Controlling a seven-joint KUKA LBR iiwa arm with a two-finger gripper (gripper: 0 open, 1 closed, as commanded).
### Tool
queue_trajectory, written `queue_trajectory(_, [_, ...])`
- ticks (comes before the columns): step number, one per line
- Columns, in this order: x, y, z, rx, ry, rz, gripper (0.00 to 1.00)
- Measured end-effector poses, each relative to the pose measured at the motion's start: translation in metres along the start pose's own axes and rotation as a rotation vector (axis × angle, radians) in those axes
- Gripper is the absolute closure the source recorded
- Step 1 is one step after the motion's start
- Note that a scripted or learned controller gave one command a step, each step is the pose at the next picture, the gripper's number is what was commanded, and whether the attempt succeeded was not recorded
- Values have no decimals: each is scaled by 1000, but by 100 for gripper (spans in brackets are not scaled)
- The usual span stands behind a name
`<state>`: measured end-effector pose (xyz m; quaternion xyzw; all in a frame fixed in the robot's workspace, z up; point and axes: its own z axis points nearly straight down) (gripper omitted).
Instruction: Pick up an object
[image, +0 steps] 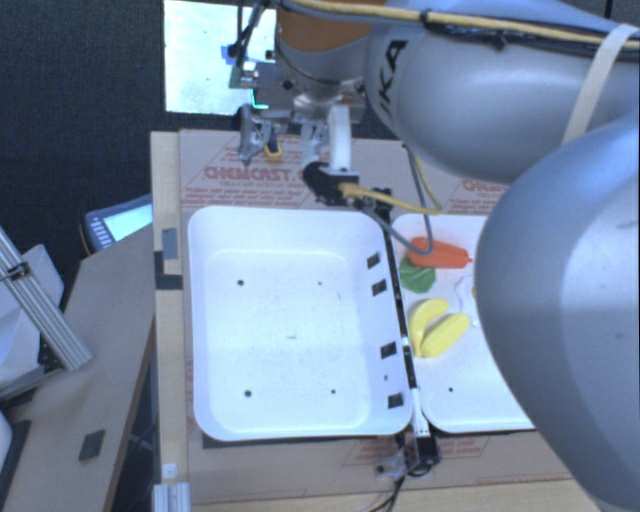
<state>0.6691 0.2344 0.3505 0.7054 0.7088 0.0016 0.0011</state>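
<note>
jaws (295, 150) raised beyond left bin (210, 300), grip unclear, carrot (445, 255) and banana (438, 330) in right bin (470, 410)

The grey arm (500, 100) reaches in from the right, its hand (295, 140) raised with nothing between the fingers.

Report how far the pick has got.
Done: nothing yet; the carrot, the green piece and the yellow banana all lie in the right bin. In hand: the gripper is raised above the far edge of the left bin, nothing visible between its fingers. Left: move across, descend, grasp and lift.
</note>
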Motion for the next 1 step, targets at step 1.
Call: queue_trajectory(1, [0, 0, -12, -3, 1, -3, 100])
